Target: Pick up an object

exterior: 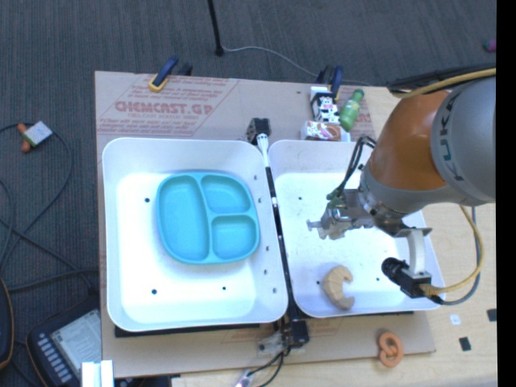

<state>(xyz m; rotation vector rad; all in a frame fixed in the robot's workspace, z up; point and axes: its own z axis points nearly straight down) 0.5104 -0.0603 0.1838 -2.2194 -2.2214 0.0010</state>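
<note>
The bench carries two shallow white bins side by side on a brown board (201, 107) with red printing. The left bin (133, 176) holds a light blue plate (208, 218) with three compartments. The plate lies flat near the middle of that bin, a little toward its far side.

In the right bin (302, 293) there is a tan curved object, a croissant (339, 287), close to the near wall. It lies on the bin floor and nothing touches it.

The grey arm (419, 147) with the orange band enters from the right and bends over the right bin. Its gripper (326, 226) is above the middle of this bin, pointing toward the left. It is apart from the croissant, which lies nearer to the camera than the gripper. I cannot tell from this view how the gripper stands, because the metal parts at its tip are small and blurred. No object is visible at its tip.

A black part (401, 274) with a yellow cable hangs from the arm, near the right wall of the right bin, just beside the croissant but not touching it.

Behind the right bin, on the board, stand a green bottle (351, 109) and a small colourful box (324, 127). A blue clamp (164, 72) sits at the far left edge of the board. An orange ring (391, 348) lies on the board in front of the right bin. The floor around is a dark carpet (72, 22) with some cables.
</note>
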